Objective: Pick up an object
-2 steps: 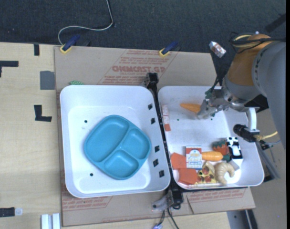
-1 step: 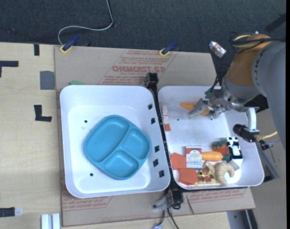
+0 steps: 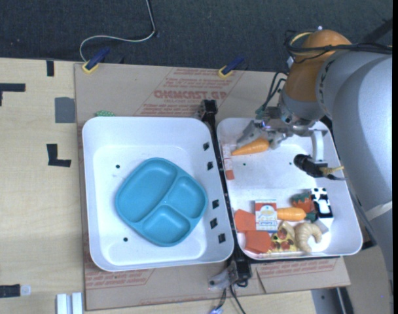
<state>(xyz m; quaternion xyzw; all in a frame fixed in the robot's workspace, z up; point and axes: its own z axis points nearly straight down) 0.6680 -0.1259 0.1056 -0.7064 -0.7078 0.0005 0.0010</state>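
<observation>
My gripper (image 3: 259, 135) hangs over the far left part of the right bin (image 3: 277, 169), reaching in from the right. An orange carrot (image 3: 250, 148) lies slantwise right below it, its thick end touching or just under the gripper's tip. Whether the carrot is gripped does not show. Several other small things are heaped in the near corner of that bin: a red and white box (image 3: 266, 214), a second carrot (image 3: 290, 213), a beige croissant-like piece (image 3: 307, 234), orange-red blocks (image 3: 254, 242) and a black and white piece (image 3: 322, 203).
The left bin (image 3: 97, 149) holds a blue divided plate (image 3: 161, 201). A dark ridge with clips (image 3: 215, 175) runs between the two bins. The arm's grey body (image 3: 369, 123) covers the right bin's right side. Bare white floor lies in the middle of the right bin.
</observation>
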